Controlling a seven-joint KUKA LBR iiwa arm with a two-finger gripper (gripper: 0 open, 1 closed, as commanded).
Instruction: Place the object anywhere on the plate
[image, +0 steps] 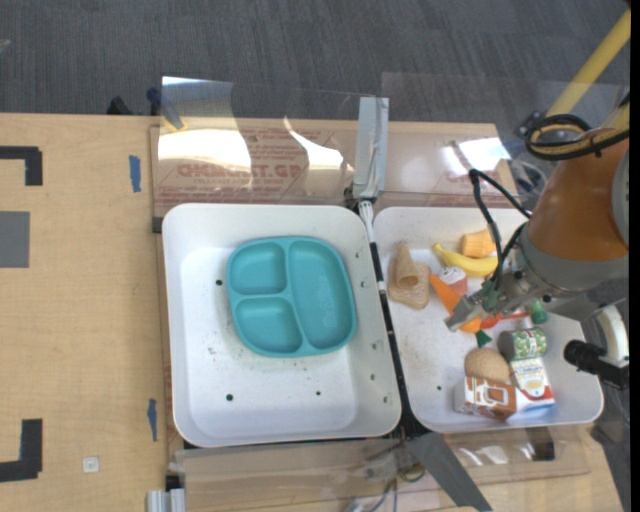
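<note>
White bins sit side by side: the left bin (190, 330) bears a teal plate (292, 296) with three compartments, and the right bin (430, 395) holds the toy food. Grey with an orange band, the arm (575, 215) reaches in from the right and bends down over the right bin. Its gripper (470, 315) hangs low above an orange carrot (452, 290); I cannot tell its state. A banana (466, 260) lies farther back, a tan cone (408, 275) to the left, and a carton (532, 375) nearer.
</note>
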